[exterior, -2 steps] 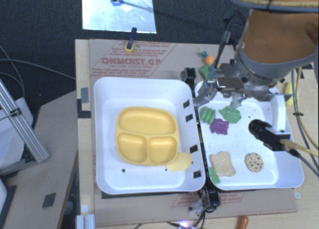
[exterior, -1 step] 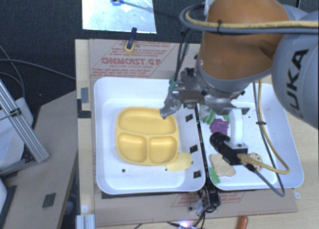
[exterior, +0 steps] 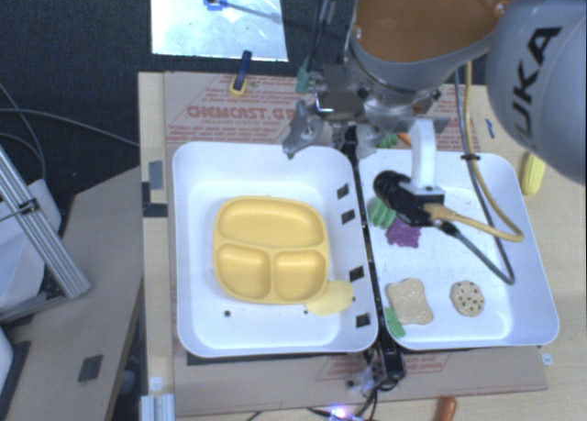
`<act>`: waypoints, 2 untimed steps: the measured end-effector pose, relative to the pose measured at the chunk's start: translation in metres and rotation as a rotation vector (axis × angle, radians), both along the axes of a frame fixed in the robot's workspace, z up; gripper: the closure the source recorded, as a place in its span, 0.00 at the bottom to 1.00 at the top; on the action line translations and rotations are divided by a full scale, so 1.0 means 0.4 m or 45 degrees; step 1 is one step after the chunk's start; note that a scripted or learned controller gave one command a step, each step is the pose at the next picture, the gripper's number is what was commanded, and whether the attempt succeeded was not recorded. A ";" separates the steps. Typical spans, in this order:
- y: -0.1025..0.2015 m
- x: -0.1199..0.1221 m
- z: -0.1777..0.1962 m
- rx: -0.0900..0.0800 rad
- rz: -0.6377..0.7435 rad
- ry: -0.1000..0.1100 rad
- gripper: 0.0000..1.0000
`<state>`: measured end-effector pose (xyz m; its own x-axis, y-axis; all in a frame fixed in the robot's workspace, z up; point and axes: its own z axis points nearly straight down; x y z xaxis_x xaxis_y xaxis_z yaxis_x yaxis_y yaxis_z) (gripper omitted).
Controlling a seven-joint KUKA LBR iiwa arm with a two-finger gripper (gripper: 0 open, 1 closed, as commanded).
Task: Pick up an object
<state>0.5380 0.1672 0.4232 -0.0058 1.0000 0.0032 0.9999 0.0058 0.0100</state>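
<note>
Cardboard covers the bench, and two white bins sit on it side by side: the left bin and the right bin.

Any loose item would satisfy the task, and the nearest ones look the easiest. Toast lies flat at the near end of the right bin, tan and roughly square. Just beside it to the right is a cookie, small, round and pale with dark chips. Both look like light, rigid toy food, and they are probably thin enough that the only hold is across opposite edges. A green scrap touches the toast's near corner.

In the left bin, a yellow lump rests against the near right corner of the plate. The plate is yellow, with three compartments and a smooth finish. It looks stiff and slick, and too broad to span, so its raised rim seems the only place to pinch it.

Farther back in the right bin, a purple cluster lies by a ridged green piece. Both look knobbly and might offer better purchase.

The gripper hangs over the far rims where the two bins meet, with nothing visibly held. Whether it is spread or closed cannot be told.

Beyond it, a foil sheet lies on dark cloth.
</note>
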 end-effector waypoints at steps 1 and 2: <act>0.181 -0.136 -0.006 0.000 0.010 0.013 0.00; 0.049 -0.016 0.235 0.000 -0.012 -0.005 0.00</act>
<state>0.5315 0.1870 0.5170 0.0038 1.0000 0.0032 0.9999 -0.0038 0.0140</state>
